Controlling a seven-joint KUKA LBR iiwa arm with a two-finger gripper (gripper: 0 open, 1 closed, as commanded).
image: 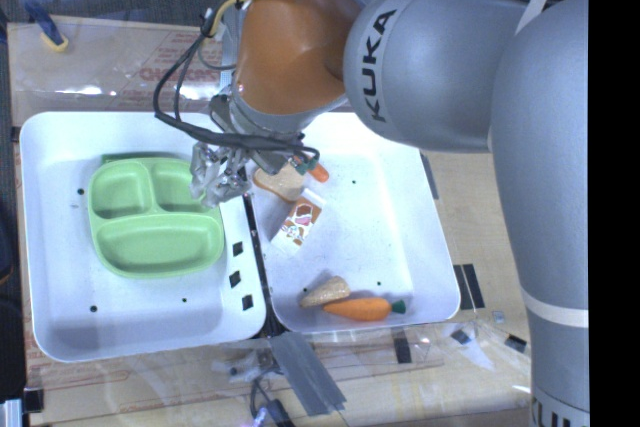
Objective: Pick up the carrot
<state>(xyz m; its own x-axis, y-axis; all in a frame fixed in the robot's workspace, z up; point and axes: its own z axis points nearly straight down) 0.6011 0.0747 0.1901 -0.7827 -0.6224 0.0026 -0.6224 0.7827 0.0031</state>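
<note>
The long orange carrot with a green tip (pixel 358 309) lies near the front edge of the right shallow white bin (pixel 420 245), well apart from the fingers (pixel 222 177), whose opening I cannot tell.

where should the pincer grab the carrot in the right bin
Take the carrot across its thick orange middle, coming straight down. It lies flat and lengthwise along the right bin's near wall, with a beige piece touching its left end, so closing across its width looks cleanest.
</note>
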